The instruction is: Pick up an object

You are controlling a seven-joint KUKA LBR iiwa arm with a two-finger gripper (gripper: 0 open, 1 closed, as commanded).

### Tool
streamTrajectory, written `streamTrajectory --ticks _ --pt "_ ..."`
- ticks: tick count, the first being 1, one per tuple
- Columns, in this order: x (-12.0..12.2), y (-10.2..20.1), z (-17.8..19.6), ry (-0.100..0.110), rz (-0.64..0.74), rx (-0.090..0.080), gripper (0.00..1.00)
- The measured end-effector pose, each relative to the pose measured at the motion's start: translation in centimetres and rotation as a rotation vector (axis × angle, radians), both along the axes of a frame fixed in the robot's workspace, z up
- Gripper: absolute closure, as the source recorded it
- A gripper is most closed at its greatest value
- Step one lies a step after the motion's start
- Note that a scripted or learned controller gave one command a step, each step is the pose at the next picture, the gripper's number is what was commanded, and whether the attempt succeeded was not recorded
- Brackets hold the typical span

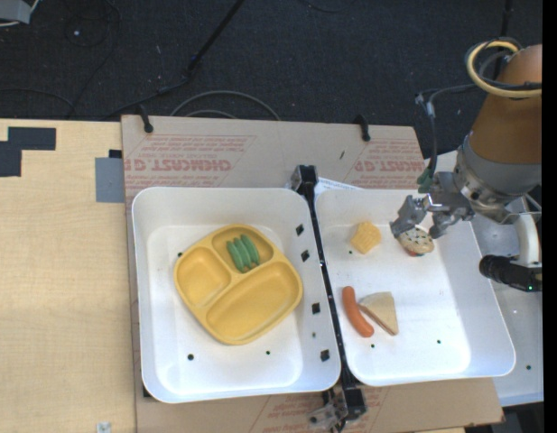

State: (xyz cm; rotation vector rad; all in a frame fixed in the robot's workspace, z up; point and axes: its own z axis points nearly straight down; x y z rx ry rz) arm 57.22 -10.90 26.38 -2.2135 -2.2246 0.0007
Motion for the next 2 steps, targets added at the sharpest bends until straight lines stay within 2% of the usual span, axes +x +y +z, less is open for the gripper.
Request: streamTrajectory --ticks 2 --pt "-0.3 9.8 -0.2 0.002 0.0 0.0 1.0"
